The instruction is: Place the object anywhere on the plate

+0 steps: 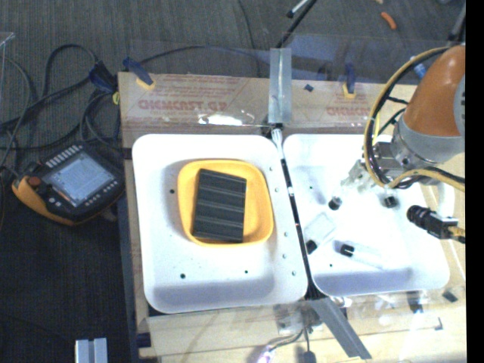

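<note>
Dark ribbed block (220, 205) is sitting flat right in the middle of the yellow plate (184, 195). It's covering most of the plate's floor, with its long side running away from the camera. It's looking like a black or charcoal rectangle with four or so grooved bands running across it, and yellow rim is showing all round it.

Going from the left: a teach pendant (72, 184) with a lit screen is lying on the floor well to the left of the plate, with cables trailing off it. The left bin (155, 263) is holding the plate, pretty much centred. Right of the plate, past the divider, the right bin (393, 267) is carrying a few small dark bits (335, 201) scattered over its floor.

The arm (435, 104) is coming in far right of the plate, orange band up top and grey wrist angling down and left over the right bin. The gripper (374, 178) is hanging low over that bin's back half, well apart from the plate and the block. It's tangled up visually with cables and I honestly can't tell whether it's spread or closed.
</note>
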`<state>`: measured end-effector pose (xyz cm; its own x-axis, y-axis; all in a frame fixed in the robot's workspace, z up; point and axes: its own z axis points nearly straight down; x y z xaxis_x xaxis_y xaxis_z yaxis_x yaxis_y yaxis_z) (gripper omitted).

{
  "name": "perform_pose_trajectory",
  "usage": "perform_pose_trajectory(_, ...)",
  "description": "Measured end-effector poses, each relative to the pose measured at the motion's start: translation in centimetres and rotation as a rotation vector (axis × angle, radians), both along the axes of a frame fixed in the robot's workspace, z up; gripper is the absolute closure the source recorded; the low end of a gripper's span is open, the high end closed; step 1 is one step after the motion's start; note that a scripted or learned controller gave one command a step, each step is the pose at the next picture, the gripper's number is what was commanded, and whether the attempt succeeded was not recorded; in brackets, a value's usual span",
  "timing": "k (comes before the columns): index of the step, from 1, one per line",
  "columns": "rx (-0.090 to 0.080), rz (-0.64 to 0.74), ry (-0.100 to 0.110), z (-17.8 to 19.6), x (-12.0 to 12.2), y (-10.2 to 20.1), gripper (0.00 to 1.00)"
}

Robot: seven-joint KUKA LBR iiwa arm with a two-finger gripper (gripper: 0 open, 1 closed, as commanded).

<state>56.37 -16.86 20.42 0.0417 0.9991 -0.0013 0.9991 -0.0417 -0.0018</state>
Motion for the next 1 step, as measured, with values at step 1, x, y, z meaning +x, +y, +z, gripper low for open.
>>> perform_pose_trajectory(1,0.000,0.000,0.000,0.01,0.01,0.00,0.00)
